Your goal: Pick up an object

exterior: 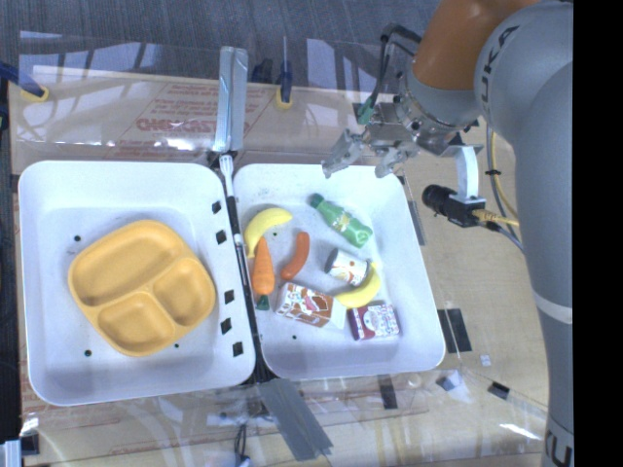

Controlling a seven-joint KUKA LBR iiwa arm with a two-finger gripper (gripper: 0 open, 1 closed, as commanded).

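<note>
Bottle (342,220), green, lies in the right bin (292,363) near its far edge, long axis slanting from upper left to lower right. It sits just below the gripper (362,156), which hovers over that rim, jaws spread and empty. Bananas, carrot and cartons lie farther off.

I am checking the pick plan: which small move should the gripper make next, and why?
Probably move toward the camera and down to the green bottle. The gripper hangs open at the right bin's far rim, holding nothing, and the bottle lies nearest.
</note>
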